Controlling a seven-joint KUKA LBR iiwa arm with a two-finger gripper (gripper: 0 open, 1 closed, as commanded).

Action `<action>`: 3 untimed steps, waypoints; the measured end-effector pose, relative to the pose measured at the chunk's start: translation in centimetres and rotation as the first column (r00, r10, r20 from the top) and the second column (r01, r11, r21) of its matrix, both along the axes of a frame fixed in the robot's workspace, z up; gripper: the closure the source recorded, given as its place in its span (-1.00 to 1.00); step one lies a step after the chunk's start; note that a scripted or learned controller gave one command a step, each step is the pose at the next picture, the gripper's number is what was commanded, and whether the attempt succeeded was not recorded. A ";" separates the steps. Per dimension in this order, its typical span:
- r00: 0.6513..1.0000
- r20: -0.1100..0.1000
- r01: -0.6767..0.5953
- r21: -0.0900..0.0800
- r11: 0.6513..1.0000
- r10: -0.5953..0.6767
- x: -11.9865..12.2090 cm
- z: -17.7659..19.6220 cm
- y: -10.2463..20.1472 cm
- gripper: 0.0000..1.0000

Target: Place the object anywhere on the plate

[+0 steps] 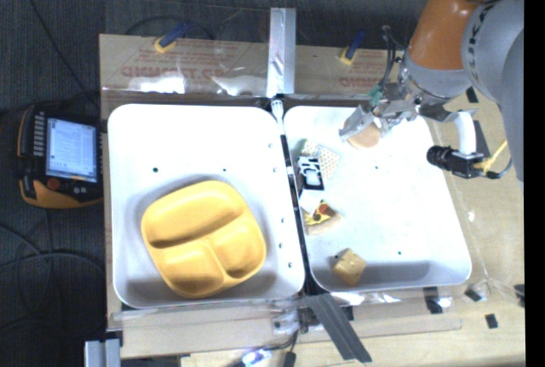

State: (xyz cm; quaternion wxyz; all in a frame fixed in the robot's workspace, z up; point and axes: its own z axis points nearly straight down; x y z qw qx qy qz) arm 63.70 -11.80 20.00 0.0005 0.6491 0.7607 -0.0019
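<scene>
A yellow plate (pixel 203 236) with three compartments lies in the left bin (pixel 136 127). My gripper (pixel 370 126) hangs over the upper part of the right bin (pixel 443 220), close to the divider side. It is shut on a small tan, rounded object (pixel 367 138), which shows between the fingers (pixel 352 131) at their tips. The plate is well to the left of the gripper and nearer the front, across the wall between the bins.
The right bin also holds a black-and-white patterned piece (pixel 312 169), a pizza-slice toy (pixel 320 215) and a tan block (pixel 348 266). A handheld screen unit (pixel 61 154) sits left of the bench. Clamps and a metal bar (pixel 282 50) stand at the back.
</scene>
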 end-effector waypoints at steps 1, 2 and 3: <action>0.975 -0.001 -0.222 0.004 0.975 0.222 -2.1 -1.7 9.4 1.00; 0.975 0.000 -0.222 0.004 0.975 0.222 -2.1 -1.7 9.3 -1.00; 0.877 0.001 -0.481 0.005 0.877 0.481 -4.1 -1.5 16.6 -1.00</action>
